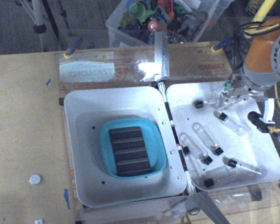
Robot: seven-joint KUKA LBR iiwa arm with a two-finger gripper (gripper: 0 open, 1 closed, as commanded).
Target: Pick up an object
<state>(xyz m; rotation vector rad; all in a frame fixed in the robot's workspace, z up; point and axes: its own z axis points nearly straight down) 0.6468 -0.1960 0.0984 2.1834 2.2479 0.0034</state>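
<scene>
The right white bin [260,147] holds several clear plastic tubes with black caps. One tube [205,102] lies near the bin's far edge, another [230,121] sits just below it, and a group [201,145] lies in the middle. A further tube [243,167] lies near the front, and a loose black cap [208,182] rests at the front edge. My gripper [230,95] hangs over the far right part of this bin, just right of the far tube and above the second one. Nothing shows in its grasp.
The left white bin [84,138] holds a blue tray [107,151] with a black ridged block [130,151] in it. The grey arm with its orange band [259,57] comes in from the upper right. A clear box of toys [170,9] stands behind the bins.
</scene>
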